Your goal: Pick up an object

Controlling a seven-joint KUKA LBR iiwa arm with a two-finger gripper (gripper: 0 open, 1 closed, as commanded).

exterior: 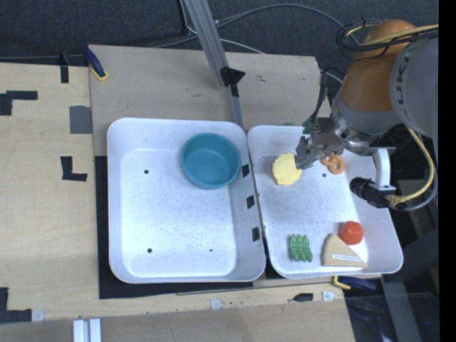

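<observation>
End effector [305, 155] low at the yellow object [286, 170] in the right bin [370, 266].
Placement suggests a grasp attempt; whether it is clenched or released cannot be told, and the orange piece [333, 164] sits just beside.

Left bin [135, 212]: white, finely speckled, a few dark dots.
Right bin [313, 205]: white, same speckle.
Bowl [210, 160], 12 o'clock of left bin: teal-blue.
Lumpy piece [285, 170], 11 o'clock of right bin: pale yellow.
Ring-shaped piece [333, 164], 1 o'clock: orange.
Knobbly piece [300, 248], 6 o'clock: green.
Round piece [350, 231], 4 o'clock: red.
Wedge [343, 251], 5 o'clock: cream-yellow, white label.
Pincer [308, 153]: dark grey.
Arm [399, 77]: grey, orange band.
Table [164, 91]: light tan, black tape marks.
</observation>
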